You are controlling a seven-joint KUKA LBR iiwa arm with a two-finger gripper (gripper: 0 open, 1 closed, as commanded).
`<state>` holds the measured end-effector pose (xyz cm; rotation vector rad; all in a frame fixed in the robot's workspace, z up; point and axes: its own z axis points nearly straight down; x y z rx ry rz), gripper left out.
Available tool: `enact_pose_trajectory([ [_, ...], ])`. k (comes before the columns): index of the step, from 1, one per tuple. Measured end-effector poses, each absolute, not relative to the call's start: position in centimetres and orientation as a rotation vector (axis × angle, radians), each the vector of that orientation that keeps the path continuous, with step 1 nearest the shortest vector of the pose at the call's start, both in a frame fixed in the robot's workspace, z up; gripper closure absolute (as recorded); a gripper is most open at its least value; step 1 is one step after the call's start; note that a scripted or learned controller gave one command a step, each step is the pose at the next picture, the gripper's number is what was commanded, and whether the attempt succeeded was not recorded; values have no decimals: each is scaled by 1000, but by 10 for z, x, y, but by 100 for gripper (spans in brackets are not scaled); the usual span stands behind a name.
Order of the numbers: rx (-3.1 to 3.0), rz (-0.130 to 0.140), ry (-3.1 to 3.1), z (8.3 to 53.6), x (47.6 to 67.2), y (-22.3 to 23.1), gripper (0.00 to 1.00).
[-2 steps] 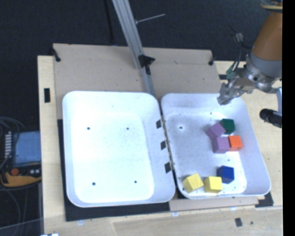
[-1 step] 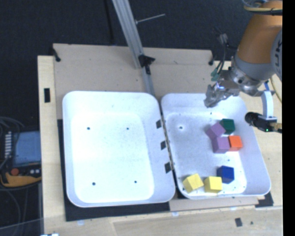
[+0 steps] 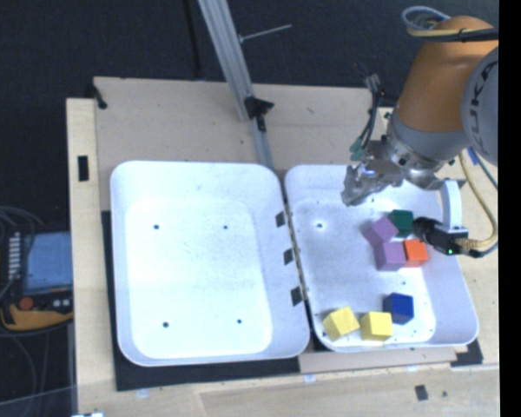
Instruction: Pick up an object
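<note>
On your far left, off the bench, a handheld controller with a blue screen lies among cables. Next comes the left bin, white and shallow, and behind it a slanted metal rail runs down toward the gap between the bins. Move on to the right bin: along its near edge you see two yellow blocks just beside each other, then a blue block slightly right of them. Further back sits a purple piece, touching an orange block on its right and a dark green block behind it. The gripper hangs over the far part of this bin, left of the purple piece and apart from it; nothing shows between its tips. The arm, orange-banded, enters from the right.
</note>
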<state>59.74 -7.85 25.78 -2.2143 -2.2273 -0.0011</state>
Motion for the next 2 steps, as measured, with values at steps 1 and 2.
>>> enact_pose_trajectory([
  [1,-2214,0,-2227,248,572,-36,100],
  [2,-2212,0,-2228,235,553,16,100],
])
